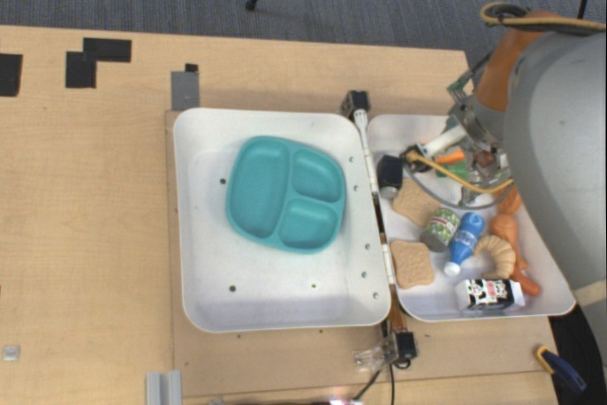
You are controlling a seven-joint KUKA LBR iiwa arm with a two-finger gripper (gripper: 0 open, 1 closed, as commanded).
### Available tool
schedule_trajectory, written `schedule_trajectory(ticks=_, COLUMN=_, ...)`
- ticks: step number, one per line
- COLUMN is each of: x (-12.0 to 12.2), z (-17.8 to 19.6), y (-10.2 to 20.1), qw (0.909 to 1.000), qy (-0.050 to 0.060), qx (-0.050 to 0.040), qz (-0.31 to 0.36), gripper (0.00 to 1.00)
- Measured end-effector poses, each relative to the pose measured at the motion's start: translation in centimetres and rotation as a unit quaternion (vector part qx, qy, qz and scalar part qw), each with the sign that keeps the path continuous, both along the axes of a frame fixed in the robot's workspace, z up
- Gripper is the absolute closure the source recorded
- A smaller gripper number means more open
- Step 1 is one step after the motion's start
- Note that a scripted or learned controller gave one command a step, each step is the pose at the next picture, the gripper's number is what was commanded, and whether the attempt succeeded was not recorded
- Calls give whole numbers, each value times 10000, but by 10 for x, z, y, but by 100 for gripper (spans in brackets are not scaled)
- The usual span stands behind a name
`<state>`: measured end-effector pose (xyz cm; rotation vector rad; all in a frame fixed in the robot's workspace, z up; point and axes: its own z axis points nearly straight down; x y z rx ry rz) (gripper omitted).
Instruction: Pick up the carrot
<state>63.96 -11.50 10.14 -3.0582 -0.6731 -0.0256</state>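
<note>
**Reaching into clutter, carrot off to one side**

Gripper (pixel 471 158) sits low in the right bin (pixel 446 310), buried in cable and glare. Open or closed: cannot tell. Nothing can be confirmed as held.

Closest in: a white tube (pixel 438 145) and a small orange piece (pixel 451 158) just beside the gripper, on the side toward the left bin (pixel 204 299). Risk: a close here takes one of these, not the target.

Next out: what reads as the carrot (pixel 506 229), orange, lying nearer the camera than the gripper and partly tucked under the arm's bulk. It touches or nearly touches the croissant (pixel 498 253); a blue bottle (pixel 463 238) and a tin can (pixel 441 225) crowd its other flank. Likely failures: a grasp landing on a neighbour, or the carrot being nudged aside. Its identity is itself uncertain; another orange bit (pixel 527 285) lies further along.

Farther: bread slices (pixel 411 263), a black-and-white carton (pixel 491 294).

Farthest: teal divided plate (pixel 285 193), well apart, no hazard.
</note>
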Motion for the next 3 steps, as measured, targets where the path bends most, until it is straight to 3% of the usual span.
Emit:
schedule_trajectory(ticks=1, x=18, z=0, y=-75, qw=9996, qy=-47, qx=-41, qz=275, gripper=0)
schedule_trajectory(ticks=2, x=10, z=-12, y=-6, qw=9998, qy=15, qx=-54, qz=167, gripper=0)
schedule_trajectory(ticks=3, x=14, z=-15, y=7, qw=9986, qy=60, qx=-48, qz=-523, gripper=0)
